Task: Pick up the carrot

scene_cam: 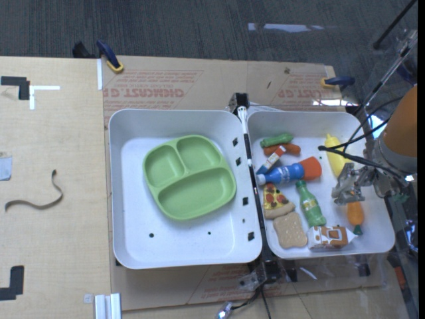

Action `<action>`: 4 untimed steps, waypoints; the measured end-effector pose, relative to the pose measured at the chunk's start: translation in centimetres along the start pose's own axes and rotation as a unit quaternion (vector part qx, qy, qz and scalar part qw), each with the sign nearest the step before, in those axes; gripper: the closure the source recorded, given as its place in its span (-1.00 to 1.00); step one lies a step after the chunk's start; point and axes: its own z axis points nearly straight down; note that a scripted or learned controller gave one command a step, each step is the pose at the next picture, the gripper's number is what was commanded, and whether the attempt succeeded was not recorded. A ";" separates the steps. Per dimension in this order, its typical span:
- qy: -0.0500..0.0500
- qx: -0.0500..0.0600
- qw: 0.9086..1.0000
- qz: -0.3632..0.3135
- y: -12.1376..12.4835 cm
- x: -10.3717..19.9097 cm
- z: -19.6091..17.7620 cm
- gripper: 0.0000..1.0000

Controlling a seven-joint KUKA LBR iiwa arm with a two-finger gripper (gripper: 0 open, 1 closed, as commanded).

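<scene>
Looks like a robotics lab bench from my feed: two white bins point(118, 198) clamped onto cardboard sheeting point(219, 85) with blue clips point(109, 56), black tape markers point(16, 85) on the plywood top point(50, 244), loose cables point(372, 128), dark carpet floor point(199, 12), plastic toy food point(292, 173) as test props.

Two white bins point(119, 198) sit side by side on the bench point(46, 244).

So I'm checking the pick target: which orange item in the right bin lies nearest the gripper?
The carrot, just below the gripper by the bin's right wall. The other orange item, the blue bottle's cap, lies farther left, mid-bin.
</scene>
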 end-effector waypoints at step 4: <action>-0.002 0.000 1.000 -0.002 0.2 -0.4 -1.6 1.00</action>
